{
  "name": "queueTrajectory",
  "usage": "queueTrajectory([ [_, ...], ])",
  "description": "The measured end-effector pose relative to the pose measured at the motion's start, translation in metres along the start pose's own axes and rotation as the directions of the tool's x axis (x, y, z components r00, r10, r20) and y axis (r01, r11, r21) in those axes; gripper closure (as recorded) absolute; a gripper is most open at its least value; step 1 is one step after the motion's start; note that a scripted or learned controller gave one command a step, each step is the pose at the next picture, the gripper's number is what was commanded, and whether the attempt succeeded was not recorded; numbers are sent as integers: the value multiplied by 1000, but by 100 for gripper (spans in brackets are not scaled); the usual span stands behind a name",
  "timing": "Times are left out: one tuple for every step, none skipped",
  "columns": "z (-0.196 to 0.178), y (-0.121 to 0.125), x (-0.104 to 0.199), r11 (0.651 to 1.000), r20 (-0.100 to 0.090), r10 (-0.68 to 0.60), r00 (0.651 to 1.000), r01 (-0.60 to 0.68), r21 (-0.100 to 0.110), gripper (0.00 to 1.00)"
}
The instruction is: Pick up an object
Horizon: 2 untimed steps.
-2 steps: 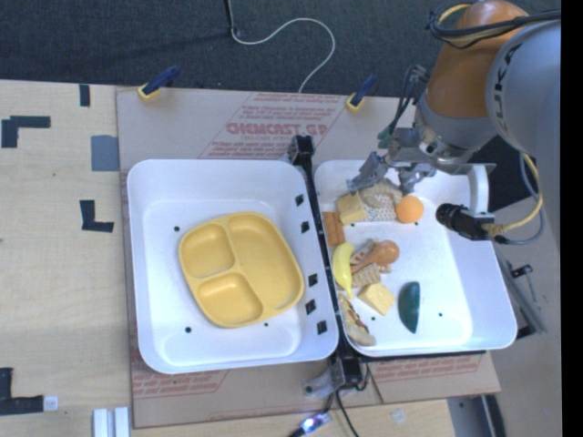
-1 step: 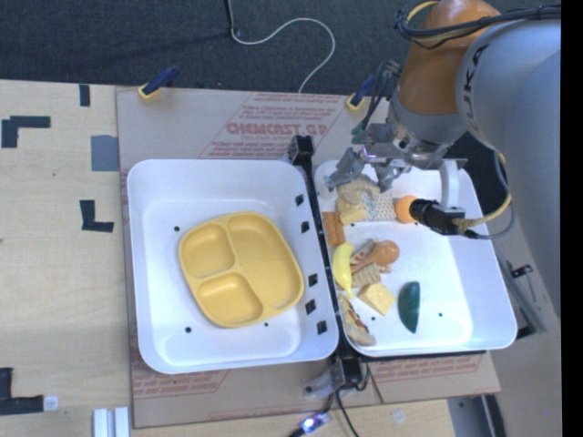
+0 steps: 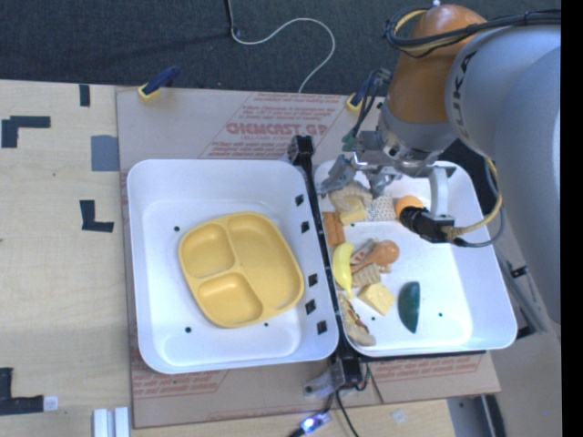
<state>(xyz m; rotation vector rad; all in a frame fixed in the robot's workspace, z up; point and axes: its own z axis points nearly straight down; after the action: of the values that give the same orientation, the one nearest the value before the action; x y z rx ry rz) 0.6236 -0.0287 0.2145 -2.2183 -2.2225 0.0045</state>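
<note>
My gripper (image 3: 357, 178) hangs over the right bin's (image 3: 474, 330) far-left corner; I cannot tell its opening. Below, a yellow banana (image 3: 342, 267) lies lengthwise, near-to-far.

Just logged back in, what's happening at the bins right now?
The grey arm with the orange band is reaching in over the right white bin, with its tool down at the far left corner of that bin, above a pile of small toy food pieces. Nothing can be seen held in the tool. Among the loose items are a yellow banana-shaped piece and a dark green oval piece. The left white bin holds a yellow divided plastic tray, untouched.
</note>
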Motion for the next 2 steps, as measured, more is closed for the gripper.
queueTrajectory([
  [-4,-4,-13,1000,-1,2,1000,-2,-1,100],
  [0,-4,-6,1000,0,1,1000,-1,-1,100],
])
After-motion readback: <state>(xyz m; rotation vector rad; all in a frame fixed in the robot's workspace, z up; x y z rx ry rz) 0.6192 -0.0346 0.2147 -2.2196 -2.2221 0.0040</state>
